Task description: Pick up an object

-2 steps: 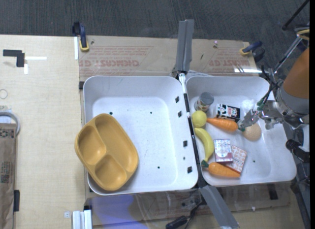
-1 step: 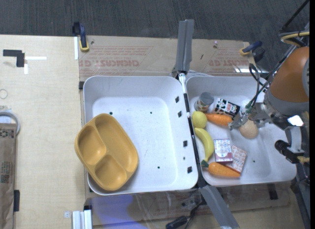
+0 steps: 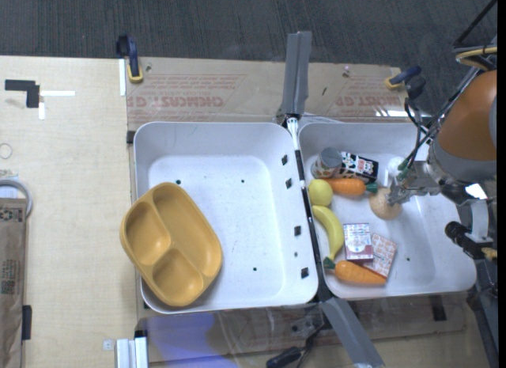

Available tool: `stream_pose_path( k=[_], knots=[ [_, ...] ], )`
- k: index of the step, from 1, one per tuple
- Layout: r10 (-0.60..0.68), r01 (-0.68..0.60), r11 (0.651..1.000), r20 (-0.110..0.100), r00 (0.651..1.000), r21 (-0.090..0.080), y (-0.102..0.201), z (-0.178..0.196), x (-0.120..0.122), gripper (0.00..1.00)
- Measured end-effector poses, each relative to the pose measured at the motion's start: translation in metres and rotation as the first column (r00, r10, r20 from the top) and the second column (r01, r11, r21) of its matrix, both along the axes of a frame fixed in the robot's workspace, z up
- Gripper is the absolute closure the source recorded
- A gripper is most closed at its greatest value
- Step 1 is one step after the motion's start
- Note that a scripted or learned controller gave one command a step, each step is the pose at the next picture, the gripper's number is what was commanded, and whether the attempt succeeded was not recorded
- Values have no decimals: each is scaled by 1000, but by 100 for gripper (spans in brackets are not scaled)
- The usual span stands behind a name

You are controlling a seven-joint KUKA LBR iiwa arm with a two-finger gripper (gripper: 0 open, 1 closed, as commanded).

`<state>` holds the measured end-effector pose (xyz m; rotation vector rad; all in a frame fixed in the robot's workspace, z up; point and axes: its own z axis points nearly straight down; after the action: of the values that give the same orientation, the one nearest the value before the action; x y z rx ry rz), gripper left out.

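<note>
My gripper (image 3: 398, 192) hangs low in the right bin (image 3: 427, 279), near its right side. It sits right over a round beige item (image 3: 385, 206), touching or just above its upper right edge. To the left lie an orange carrot (image 3: 348, 187), a black-and-white carton (image 3: 358, 166) and a small jar (image 3: 326, 162). A lemon (image 3: 319, 192) and a banana (image 3: 330, 230) rest along the bin's left wall. Two red-and-white packets (image 3: 367, 246) lie above a second carrot (image 3: 358, 272) at the front.
The left bin (image 3: 237, 168) holds a yellow divided plate (image 3: 170, 244) at its front left corner. A grey divider post (image 3: 296, 73) rises between the bins at the back. The arm's orange band (image 3: 474, 121) and cables stand over the right bin's right rim.
</note>
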<state>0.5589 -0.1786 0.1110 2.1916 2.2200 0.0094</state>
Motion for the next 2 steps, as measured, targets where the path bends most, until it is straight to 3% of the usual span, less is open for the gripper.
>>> stream_pose_path(
  k=[1, 2],
  knots=[
    [0, 0, 1000, -2, 1000, 1, 0, -1, 0, 0],
    [35, -35, 999, -23, 999, 11, 29, -20, 0, 0]
  ],
)
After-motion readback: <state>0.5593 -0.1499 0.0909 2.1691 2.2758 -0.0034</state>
